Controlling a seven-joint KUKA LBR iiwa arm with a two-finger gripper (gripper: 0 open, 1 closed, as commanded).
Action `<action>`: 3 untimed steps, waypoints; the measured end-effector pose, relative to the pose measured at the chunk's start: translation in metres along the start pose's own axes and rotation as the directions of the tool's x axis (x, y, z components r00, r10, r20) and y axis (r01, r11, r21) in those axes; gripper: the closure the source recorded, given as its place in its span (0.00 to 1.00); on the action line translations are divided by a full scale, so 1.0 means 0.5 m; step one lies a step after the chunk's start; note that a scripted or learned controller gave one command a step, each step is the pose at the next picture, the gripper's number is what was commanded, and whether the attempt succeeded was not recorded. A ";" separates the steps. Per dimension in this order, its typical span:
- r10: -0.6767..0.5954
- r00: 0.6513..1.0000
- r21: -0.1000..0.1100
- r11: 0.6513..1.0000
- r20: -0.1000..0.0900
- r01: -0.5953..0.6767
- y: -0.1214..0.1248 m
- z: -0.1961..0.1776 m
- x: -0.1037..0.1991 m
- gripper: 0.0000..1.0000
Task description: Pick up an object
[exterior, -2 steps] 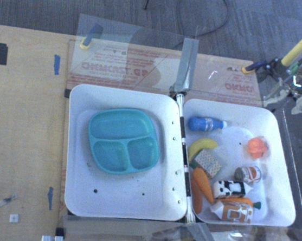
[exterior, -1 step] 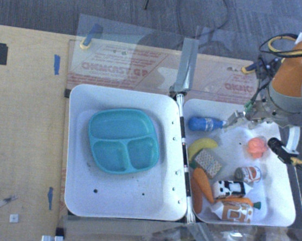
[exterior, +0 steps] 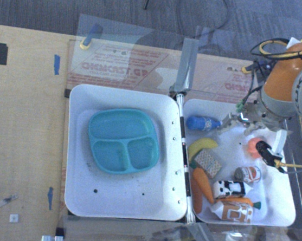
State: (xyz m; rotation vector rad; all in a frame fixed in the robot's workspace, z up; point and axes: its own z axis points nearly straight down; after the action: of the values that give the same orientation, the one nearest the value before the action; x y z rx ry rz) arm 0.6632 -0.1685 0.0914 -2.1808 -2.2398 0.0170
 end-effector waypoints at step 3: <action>-0.054 0.999 -0.031 0.998 -0.001 0.054 -0.255 0.010 -0.084 0.00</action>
State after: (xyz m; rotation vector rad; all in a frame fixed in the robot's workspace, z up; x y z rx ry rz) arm 0.5368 -0.2136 0.0886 -2.1329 -2.3132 -0.0210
